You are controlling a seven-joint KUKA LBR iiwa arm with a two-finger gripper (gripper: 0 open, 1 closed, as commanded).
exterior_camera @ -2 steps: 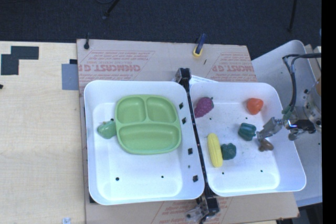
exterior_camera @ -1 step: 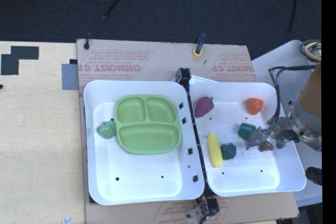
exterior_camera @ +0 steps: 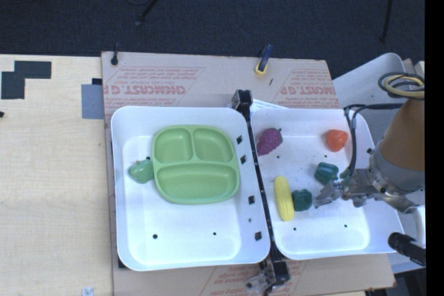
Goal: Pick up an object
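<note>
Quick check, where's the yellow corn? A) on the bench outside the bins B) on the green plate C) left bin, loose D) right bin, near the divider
D: the corn lies in the right bin close to the divider, next to a green toy; the green plate sits in the left bin.

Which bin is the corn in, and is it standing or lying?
Right bin, lying flat. The corn rests lengthwise on the floor near the divider, beside a green piece.
</note>
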